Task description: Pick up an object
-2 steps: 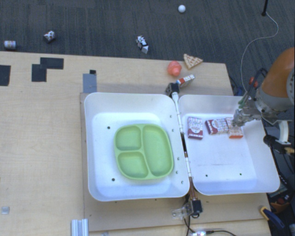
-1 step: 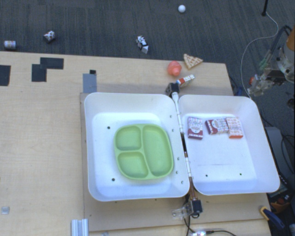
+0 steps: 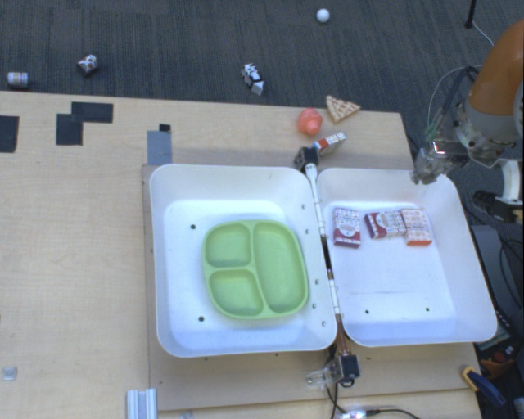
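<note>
Nearest the camera, a small clip with wires [image 3: 340,370] sat at the bench's front edge, where the two bins meet. Behind it on the left lay the left bin [image 3: 176,245], and in it a green divided plate [image 3: 255,268] rested flat, roughly in the middle. The right bin [image 3: 409,311] had bare white floor across its near half. Farther back in that bin three small packets lay in a row: a red-and-white packet [image 3: 347,227] closest to the divider, a dark red packet [image 3: 385,223] just beside it, and an orange-and-white packet [image 3: 417,227] at the end, touching or nearly so.

My gripper [image 3: 427,168] hung over the far right corner of the right bin, apart from the packets and holding nothing that I could see. Whether it was parted or closed I could not tell; it was too small and dark against the rim.

Beyond the bins, on the bench, lay a red-tipped marker [image 3: 332,142], an orange ball [image 3: 309,121] and a toy pizza slice [image 3: 342,107]. Farthest off, on the dark carpet, sat a white ball [image 3: 322,15].
</note>
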`<state>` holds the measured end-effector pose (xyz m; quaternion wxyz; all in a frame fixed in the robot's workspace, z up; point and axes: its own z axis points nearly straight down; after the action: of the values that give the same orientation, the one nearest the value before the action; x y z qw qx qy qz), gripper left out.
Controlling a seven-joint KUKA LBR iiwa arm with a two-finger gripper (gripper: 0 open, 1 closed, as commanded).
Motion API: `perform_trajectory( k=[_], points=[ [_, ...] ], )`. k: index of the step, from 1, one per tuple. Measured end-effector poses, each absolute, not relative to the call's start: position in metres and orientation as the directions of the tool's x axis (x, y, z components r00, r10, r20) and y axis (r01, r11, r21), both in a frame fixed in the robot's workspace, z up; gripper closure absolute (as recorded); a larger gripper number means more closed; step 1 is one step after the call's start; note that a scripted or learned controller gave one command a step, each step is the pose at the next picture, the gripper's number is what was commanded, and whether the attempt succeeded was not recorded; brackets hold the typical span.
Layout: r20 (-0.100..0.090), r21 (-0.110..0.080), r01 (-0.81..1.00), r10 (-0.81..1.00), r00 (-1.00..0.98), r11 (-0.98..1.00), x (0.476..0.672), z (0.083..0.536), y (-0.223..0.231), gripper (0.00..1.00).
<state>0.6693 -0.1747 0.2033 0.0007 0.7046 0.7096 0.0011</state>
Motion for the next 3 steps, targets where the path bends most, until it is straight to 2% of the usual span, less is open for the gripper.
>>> perform_trajectory(
  k=[1,2,3],
  points=[
    [-0.002,0.009,1.0,1.0,-0.006,0.006,0.67,0.321,-0.189,1.0],
    [0.001,0.001,1.0,1.0,-0.006,0.006,0.669,0.18,-0.118,1.0],
    [-0.003,0.008,1.0,1.0,-0.003,0.003,0.67,0.302,-0.207,1.0]
  ],
)
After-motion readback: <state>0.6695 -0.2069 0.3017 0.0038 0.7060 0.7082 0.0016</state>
